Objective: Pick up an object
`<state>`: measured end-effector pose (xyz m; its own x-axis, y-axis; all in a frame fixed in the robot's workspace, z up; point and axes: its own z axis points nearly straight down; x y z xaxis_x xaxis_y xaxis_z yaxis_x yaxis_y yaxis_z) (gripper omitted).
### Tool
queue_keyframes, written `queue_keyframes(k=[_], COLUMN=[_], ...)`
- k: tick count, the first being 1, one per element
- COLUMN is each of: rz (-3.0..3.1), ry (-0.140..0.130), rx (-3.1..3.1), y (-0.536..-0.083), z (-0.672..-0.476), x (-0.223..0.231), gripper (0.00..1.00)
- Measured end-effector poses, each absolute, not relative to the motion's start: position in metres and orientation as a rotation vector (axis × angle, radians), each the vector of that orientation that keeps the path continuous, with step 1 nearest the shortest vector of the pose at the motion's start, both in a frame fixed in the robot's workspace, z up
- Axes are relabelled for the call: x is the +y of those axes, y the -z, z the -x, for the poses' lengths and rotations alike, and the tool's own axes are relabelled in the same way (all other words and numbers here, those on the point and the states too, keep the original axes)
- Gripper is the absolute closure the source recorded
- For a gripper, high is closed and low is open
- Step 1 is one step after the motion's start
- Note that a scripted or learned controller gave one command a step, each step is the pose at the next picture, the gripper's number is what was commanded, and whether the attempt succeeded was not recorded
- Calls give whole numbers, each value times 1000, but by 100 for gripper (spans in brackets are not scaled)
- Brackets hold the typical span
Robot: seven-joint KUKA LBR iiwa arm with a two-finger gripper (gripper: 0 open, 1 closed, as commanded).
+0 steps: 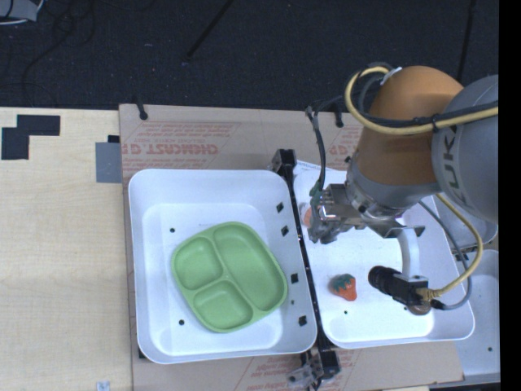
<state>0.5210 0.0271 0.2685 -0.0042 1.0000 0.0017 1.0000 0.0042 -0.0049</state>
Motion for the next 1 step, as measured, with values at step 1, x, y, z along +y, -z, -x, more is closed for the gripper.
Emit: queue_keyframes(k=[1], rz=[2216], ry=[-7], rx=[-2221], y=[-254], z=[-522], x=[72], gripper=[100])
